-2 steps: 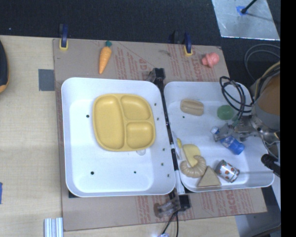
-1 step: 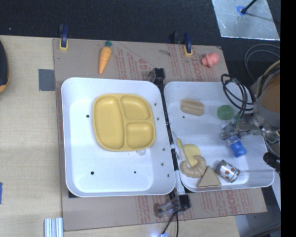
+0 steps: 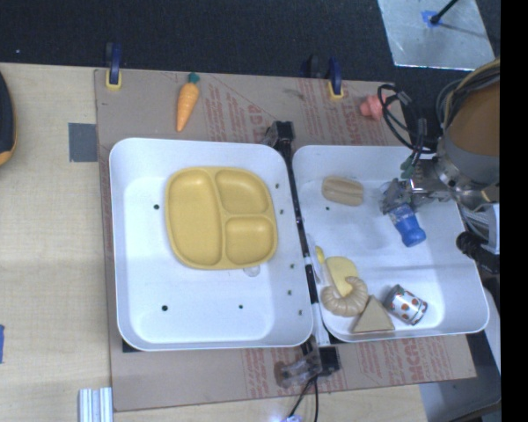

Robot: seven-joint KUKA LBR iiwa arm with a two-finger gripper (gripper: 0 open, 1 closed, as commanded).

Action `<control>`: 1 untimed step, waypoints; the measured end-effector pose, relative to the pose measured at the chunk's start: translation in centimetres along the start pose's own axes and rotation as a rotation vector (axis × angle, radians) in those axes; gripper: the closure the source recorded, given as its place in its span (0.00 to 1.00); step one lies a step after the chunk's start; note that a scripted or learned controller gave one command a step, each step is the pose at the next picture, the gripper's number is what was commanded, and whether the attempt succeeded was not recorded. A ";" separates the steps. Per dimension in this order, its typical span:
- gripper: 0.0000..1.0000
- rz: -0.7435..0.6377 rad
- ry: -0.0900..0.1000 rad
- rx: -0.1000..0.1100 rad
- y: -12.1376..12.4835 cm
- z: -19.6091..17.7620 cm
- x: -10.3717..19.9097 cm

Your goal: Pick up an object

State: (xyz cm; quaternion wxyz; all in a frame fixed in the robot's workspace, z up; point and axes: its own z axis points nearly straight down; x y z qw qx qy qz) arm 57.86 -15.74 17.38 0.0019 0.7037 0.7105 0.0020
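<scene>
While the gripper [image 3: 403,193] hovered in the right bin [image 3: 475,319], its jaws (whether open or closed I cannot tell) met the upper end of a blue bottle [image 3: 409,227]. The bottle's long axis ran diagonally toward the lower right, with a tan bread roll [image 3: 342,191] to its left and a small can [image 3: 406,305] below it.

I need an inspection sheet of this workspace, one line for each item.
Surface: wooden bench under brown board; two white bins, left bin and right bin.
Job's things: blue bottle, tan bread roll, small can, yellow piece, beige ring, tan wedge, all in right bin.
Clutter: yellow divided plate in left bin; toy carrot on board.
Grippers: gripper at the bottle's top.
Cables: black cable beside arm.
Surroundings: dark floor.
</scene>
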 end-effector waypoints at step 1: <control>1.00 -0.007 0.004 0.001 3.1 -4.3 10.9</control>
